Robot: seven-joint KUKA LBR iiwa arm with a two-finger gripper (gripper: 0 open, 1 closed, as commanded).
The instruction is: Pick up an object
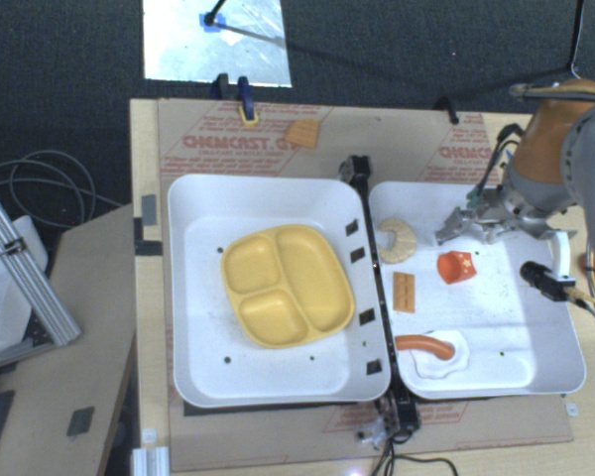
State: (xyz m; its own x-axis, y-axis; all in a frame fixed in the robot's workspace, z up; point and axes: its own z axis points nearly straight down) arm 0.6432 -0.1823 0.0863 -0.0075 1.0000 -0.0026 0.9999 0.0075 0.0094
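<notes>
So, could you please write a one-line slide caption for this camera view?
Gripper over the right bin near a red toy piece; yellow divided tray in the left bin.

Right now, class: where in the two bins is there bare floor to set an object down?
Left bin: bare margins around the yellow tray. Right bin: bare floor right of the sausage. Crowded: the bagel, cracker, red piece, gripper.

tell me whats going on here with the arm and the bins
A grey robot arm reaches in over the right bin, its gripper hovering near the bin's upper part. It holds nothing. Below it lie a red piece, a tan ring, an orange stick and a sausage. The left bin holds a yellow divided tray.
</notes>
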